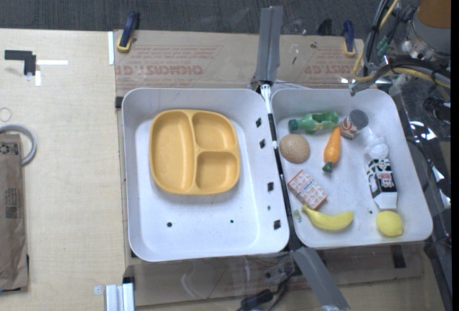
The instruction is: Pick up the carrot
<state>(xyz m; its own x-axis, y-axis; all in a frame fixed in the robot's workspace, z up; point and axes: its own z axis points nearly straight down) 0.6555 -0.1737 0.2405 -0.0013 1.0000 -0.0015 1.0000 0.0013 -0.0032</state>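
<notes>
While the arm (430, 8) sits up at the far right corner, its gripper is lost among cables, so I cannot tell its state. Down and to the left of it, in the right bin (410, 136), the carrot (331, 147) lies free (green tip toward me), between a brown ball (294, 148) and a milk bottle (381, 175), just below a green bottle (314, 121).

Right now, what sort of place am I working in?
Most likely a robot lab test bench: two shallow white bins clamped to a board, toy food such as the orange carrot and yellow banana, cable bundles overhead.
</notes>
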